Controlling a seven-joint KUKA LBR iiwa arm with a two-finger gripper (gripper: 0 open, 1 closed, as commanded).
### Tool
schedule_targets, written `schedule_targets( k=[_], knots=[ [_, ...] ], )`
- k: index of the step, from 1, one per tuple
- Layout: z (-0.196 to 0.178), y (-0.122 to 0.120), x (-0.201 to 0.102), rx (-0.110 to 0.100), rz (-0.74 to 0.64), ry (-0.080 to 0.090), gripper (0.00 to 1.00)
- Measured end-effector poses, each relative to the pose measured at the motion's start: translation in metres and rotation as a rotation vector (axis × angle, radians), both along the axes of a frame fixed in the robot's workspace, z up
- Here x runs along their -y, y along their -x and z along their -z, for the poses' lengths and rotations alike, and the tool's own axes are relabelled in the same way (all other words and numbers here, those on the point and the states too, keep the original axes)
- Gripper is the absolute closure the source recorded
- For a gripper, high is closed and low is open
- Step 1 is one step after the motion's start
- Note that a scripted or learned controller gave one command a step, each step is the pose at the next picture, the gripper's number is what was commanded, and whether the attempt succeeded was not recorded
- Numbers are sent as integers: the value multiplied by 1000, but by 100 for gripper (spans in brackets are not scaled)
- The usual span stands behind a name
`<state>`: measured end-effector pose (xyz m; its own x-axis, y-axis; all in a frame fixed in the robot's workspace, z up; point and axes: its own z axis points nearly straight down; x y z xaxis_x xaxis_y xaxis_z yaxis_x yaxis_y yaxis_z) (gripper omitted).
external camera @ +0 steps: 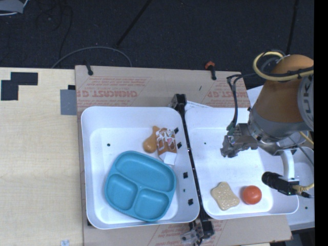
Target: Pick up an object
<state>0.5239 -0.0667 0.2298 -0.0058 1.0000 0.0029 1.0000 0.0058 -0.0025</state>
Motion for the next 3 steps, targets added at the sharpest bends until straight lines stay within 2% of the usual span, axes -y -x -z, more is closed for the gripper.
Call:
schedule_targets(
  k=[3],
  knots=[
    [-16, -22, -148, -1, 1, 1, 100]
  ],
)
